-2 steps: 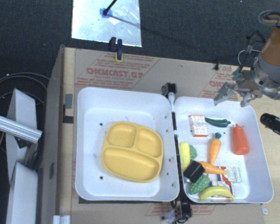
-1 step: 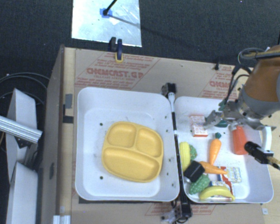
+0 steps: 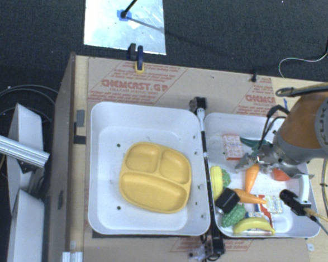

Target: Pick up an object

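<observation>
Camera view puts the gripper [image 3: 250,160] just above the carrot [image 3: 251,177], its grip state unclear, so the approach step needs a descent.

"CHEMCAST GP" printed red, repeated, on brown board [image 3: 156,82] under bins.

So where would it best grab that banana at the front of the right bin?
Probably the banana across its middle, coming from straight above. It lies flat along the bin's front wall, curved, with a green toy crowding its left end, so its mid-span looks most open.
</observation>
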`<state>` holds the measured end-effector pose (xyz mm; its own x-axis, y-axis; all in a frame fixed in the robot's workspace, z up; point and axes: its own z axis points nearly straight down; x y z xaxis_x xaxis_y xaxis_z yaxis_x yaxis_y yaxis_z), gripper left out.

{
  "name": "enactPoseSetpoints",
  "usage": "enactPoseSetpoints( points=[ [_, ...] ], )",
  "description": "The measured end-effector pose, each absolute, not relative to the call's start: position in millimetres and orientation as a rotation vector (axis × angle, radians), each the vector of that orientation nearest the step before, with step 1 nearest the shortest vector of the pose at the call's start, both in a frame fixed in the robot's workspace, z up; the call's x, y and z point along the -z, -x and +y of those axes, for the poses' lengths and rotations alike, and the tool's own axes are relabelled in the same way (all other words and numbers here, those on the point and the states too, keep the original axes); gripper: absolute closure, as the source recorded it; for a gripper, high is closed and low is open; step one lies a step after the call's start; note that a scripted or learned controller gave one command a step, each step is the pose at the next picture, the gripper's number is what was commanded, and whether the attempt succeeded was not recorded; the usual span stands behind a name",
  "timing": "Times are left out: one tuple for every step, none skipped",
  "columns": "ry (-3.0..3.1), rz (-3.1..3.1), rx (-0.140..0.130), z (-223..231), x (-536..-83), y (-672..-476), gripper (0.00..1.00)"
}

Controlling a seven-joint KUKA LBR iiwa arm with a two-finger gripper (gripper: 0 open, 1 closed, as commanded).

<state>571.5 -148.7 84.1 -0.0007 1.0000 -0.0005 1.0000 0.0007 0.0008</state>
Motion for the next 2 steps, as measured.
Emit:
enactPoseSetpoints(
  points=[
    [-2.218,2.221,-0.003,-148,-95,-572.5,1.0],
    [-2.216,2.225,-0.003,-97,-115,-573.7,1.0]
  ],
)
